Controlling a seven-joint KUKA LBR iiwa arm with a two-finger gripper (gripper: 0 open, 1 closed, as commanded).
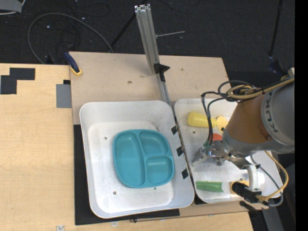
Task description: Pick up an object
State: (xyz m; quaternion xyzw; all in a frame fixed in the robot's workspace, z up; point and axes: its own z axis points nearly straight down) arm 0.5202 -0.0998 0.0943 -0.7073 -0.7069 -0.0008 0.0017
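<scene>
My gripper [208, 155] hangs low over the middle of the right bin [184, 110], under the grey and orange wrist. A yellow object [198, 119] lies at the back of that bin, just beyond the gripper. A small red thing [216, 137] peeks out beside the wrist, mostly hidden. A green block [209, 186] lies flat near the bin's front edge, a little in front of the gripper. Nothing is visibly between the gripper's tips.
The left bin [91, 129] holds a teal divided plate [143, 158] near its middle. An upright metal post [147, 37] stands behind the bins. Cables loop over the arm above the right bin's back right.
</scene>
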